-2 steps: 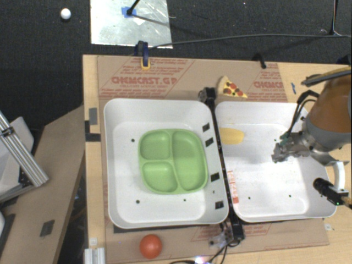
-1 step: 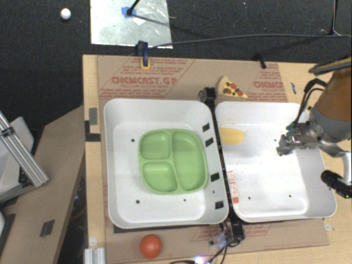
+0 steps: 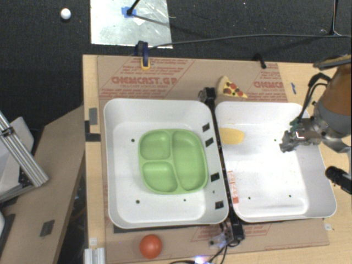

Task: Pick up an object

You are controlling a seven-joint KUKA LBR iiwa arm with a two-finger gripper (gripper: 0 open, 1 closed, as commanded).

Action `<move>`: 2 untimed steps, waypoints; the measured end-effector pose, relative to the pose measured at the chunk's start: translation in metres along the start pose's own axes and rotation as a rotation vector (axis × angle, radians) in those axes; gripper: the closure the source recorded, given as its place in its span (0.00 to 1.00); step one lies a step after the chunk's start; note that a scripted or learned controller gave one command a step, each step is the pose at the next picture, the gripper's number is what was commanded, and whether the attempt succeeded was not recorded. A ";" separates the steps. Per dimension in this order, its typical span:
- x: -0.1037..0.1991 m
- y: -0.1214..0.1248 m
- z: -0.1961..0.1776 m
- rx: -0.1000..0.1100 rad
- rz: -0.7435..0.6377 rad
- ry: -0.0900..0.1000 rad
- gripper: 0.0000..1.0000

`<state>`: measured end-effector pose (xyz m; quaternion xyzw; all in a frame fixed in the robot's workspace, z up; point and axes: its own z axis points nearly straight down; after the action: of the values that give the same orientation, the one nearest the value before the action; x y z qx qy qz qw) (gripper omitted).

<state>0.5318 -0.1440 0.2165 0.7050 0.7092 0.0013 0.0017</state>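
A: Over the right bin (image 3: 308, 202), at its three o'clock edge, your gripper (image 3: 290, 141) hovers; can't tell its state.
B: Object?
A: Yellow piece (image 3: 231, 136), your bin's ten o'clock corner, well apart. Green tray (image 3: 172, 160) fills left bin (image 3: 118, 202).

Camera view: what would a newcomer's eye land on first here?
Probably the green divided tray, bright in the middle of the left bin. Next, the arm's gripper reaching in over the right bin, with a pale yellow piece lying near that bin's upper left. Outside the bins, an orange ball sits at the bench's front edge.
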 end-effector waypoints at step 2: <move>0.119 0.028 -0.007 0.002 -0.005 0.003 1.00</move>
<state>0.5594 -0.0249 0.2235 0.7031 0.7111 0.0017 0.0002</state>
